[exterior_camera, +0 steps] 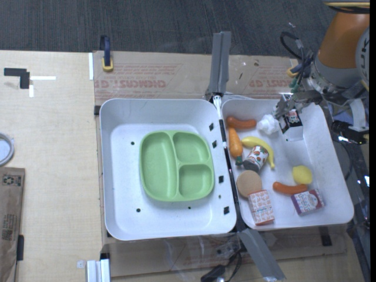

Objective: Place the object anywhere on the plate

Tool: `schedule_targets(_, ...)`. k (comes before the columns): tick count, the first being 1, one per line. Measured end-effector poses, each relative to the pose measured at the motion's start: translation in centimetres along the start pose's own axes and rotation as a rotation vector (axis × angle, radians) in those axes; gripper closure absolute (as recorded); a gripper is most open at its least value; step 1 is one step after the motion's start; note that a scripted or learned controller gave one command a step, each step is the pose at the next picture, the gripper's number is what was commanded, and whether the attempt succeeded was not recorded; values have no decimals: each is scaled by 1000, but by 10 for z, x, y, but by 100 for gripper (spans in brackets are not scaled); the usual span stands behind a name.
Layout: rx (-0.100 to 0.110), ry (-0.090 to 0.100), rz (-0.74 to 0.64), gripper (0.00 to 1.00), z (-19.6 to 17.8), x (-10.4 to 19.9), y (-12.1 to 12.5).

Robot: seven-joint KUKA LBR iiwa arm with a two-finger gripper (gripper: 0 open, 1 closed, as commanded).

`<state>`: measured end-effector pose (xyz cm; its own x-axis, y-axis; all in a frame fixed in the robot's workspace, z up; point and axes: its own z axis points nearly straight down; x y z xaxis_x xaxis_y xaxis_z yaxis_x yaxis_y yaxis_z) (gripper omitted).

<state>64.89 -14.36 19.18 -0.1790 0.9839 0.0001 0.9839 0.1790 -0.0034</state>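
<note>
Light wood bench [47, 128] on dark carpet [147, 10], two white bins on cardboard. Green plate [176, 164] sits in the left bin [111, 175]; food toys fill the right bin [329, 175]. Gripper [289, 115] hovers at its 12 o'clock edge, grip state I can't tell

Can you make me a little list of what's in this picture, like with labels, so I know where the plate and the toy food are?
plate: green, three compartments, in the left bin
toy food: right bin
banana: yellow, mid right bin
lemon
carrot: by the divider
sausages: two, and
gripper: above the right bin's far corner
</note>
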Motion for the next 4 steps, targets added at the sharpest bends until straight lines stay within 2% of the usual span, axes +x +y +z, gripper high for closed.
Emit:
schedule_targets(1,1,1,-113,100,3,85,-49)
schedule_targets(2,2,-1,71,100,-30,193,-52)
schedule_targets(3,3,-1,-180,100,4,246,-11)
schedule_targets(4,2,-1,-179,0,3,245,-11)
